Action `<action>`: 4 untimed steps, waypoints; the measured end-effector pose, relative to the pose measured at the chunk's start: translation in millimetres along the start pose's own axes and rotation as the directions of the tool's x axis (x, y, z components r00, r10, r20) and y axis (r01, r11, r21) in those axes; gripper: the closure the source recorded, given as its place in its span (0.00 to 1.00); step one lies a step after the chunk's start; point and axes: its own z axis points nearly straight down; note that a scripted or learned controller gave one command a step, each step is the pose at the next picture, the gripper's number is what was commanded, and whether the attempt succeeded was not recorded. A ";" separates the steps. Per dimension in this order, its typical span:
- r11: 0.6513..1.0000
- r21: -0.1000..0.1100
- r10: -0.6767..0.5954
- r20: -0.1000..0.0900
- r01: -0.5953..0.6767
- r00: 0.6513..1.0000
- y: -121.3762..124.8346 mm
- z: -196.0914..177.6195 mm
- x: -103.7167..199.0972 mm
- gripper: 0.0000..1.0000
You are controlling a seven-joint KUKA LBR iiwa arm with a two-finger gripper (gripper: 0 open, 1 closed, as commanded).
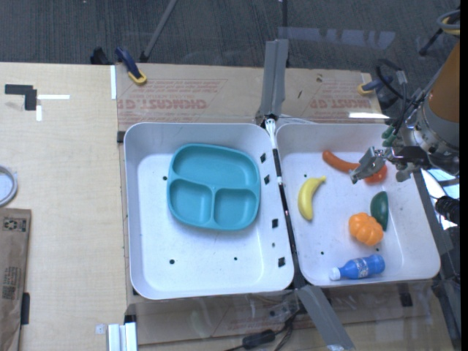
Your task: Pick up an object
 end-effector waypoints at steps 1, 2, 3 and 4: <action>1.000 0.001 0.002 -0.001 -0.002 1.000 65.6 170.6 5.8 0.00; 1.000 0.001 0.004 -0.001 -0.004 1.000 59.7 198.7 8.3 0.00; 1.000 0.000 0.009 0.000 -0.009 1.000 59.7 189.5 6.9 1.00; 1.000 -0.003 -0.002 0.001 0.002 1.000 92.4 97.8 46.3 1.00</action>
